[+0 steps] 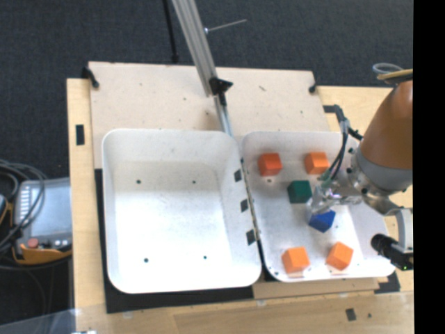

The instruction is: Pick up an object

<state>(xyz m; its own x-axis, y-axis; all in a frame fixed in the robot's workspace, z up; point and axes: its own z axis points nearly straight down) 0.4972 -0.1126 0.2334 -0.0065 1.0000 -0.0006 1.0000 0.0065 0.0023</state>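
A small blue block (pixel 322 221) lies in the right shallow white bin (pixel 278 270), directly under the gripper (pixel 325 199) and seemingly touching it. Whether the gripper grasps it I cannot tell. A dark green block (pixel 300 191) sits just beside the gripper.

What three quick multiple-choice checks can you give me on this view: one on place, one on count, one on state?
1. Where is the pincer?
A. Over the left bin
B. Over the right bin, by the blue block
C. Off the bench

2. How many orange blocks lie in the right bin?
A. Two
B. Four
C. Six

3. How does the green block lie?
A. Loose on the bin floor
B. Stacked on an orange block
C. Outside both bins

Answers:
1 B, it sits just above the blue block.
2 B, two near the far wall, two near the front.
3 A, it rests apart from the other blocks.
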